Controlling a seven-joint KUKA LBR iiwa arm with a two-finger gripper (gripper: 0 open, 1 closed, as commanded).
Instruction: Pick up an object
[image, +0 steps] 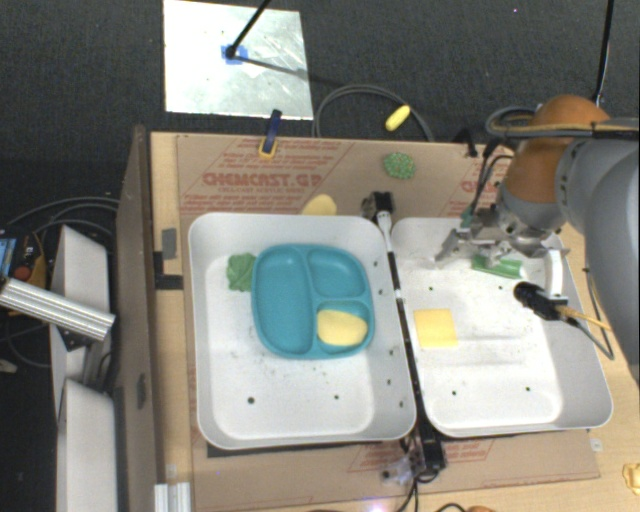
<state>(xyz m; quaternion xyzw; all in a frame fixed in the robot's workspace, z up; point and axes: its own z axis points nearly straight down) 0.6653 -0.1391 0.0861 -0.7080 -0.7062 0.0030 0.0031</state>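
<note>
Just gripper (492, 250) over green object (497, 266)

1. The green object (497, 266) near the right bin's (520, 400) far edge is partly hidden by the gripper (480, 243).
2. The arm (600, 190) is cut off by the right edge.
3. The green piece (240, 270) is partly covered by the blue tray (290, 300).

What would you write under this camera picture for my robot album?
Robot claw over a green thing in the right bin; blue tray in the left.

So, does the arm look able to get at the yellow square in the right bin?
Probably yes. The yellow square lies flat in the right bin with nothing on it, and the end effector is over the same bin's far end.
</note>
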